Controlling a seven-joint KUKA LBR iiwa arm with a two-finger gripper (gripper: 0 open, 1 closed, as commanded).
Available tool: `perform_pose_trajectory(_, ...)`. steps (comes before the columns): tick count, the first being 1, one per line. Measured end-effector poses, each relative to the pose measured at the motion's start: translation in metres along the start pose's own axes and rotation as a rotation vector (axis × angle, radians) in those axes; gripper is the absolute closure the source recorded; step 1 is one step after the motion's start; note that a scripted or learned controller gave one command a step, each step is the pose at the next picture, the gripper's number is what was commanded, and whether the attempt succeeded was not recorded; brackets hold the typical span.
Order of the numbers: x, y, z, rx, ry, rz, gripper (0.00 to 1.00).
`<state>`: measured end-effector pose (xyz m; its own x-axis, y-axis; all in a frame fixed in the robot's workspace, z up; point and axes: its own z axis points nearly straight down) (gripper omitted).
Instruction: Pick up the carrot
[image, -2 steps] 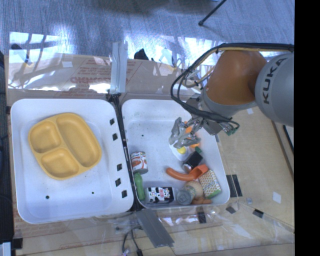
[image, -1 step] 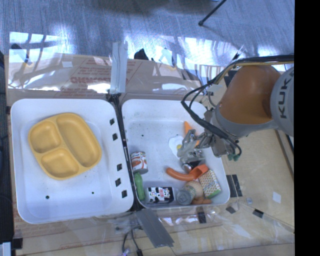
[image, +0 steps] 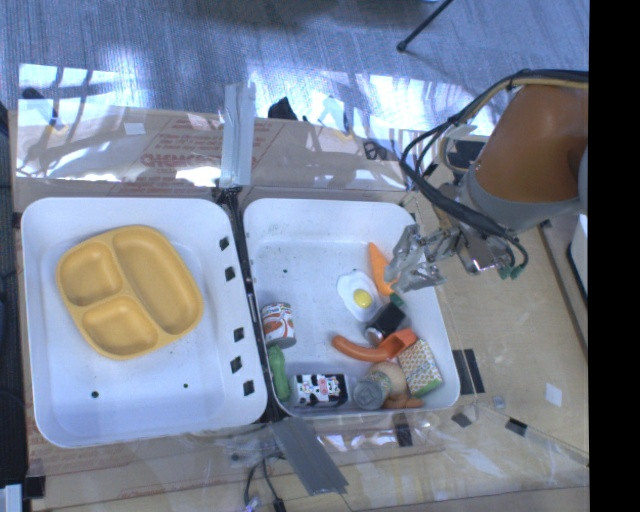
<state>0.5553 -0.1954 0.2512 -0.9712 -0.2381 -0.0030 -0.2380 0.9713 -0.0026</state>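
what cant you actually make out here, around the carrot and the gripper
- Carrot: its lower end is hidden behind the gripper in the camera view.
- Gripper: metal parts blur together, so any contact with the carrot is unclear.
- Items in the right bin's lower corner: piled together, too small to identify.

Taking the fried egg (image: 357, 293) as landmark: the right bin's (image: 262, 222) floor up and left of it lies bare, open for a descent. Right of the egg the carrot (image: 377, 266) crowds the hand (image: 412, 262). Below the egg, a sausage (image: 357, 349), can (image: 278, 324), milk carton (image: 318, 389) and other toys pack the near corner.
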Motion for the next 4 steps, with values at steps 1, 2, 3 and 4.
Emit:
perform_pose_trajectory(1, -0.101, 0.027, 0.146, -0.003, 0.000, -0.390, 1.00)
perform_pose_trajectory(2, -0.096, 0.024, 0.012, 0.008, -0.012, -0.303, 1.00)
perform_pose_trajectory(3, -0.073, -0.034, 0.156, 0.003, -0.005, -0.444, 1.00)
perform_pose_trajectory(4, -0.017, -0.004, 0.130, -0.005, 0.002, -0.943, 1.00)
